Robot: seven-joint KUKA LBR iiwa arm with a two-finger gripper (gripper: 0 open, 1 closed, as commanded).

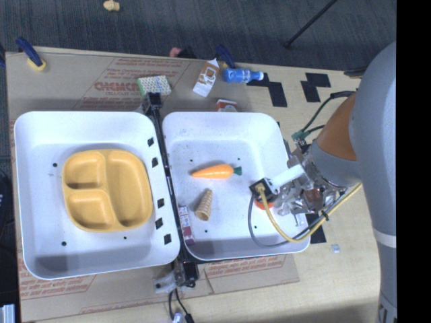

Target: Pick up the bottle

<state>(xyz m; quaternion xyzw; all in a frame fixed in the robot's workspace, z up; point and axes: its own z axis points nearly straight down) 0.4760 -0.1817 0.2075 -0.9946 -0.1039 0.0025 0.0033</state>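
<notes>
Cardboard-topped bench (pixel 101 86), two white bins. Left bin (pixel 40 133) holds a yellow tray (pixel 106 188). Right bin (pixel 222 130) holds a carrot (pixel 212 172) and a cone (pixel 203 204). Gripper (pixel 273 197) sits low at the right bin's right side, over something red-orange; can't tell its state. Bottle (pixel 237 76) lies outside, on the bench behind the right bin, well apart. Risk: closing here grabs the wrong thing or nothing.

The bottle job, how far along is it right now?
Nothing looks done yet. The blue bottle lies on the bench beyond the right bin, outside both bins. The gripper is low at that bin's right edge, beside a small red object and well away from the bottle. Still left: reach the bottle, grasp it and lift it.
</notes>
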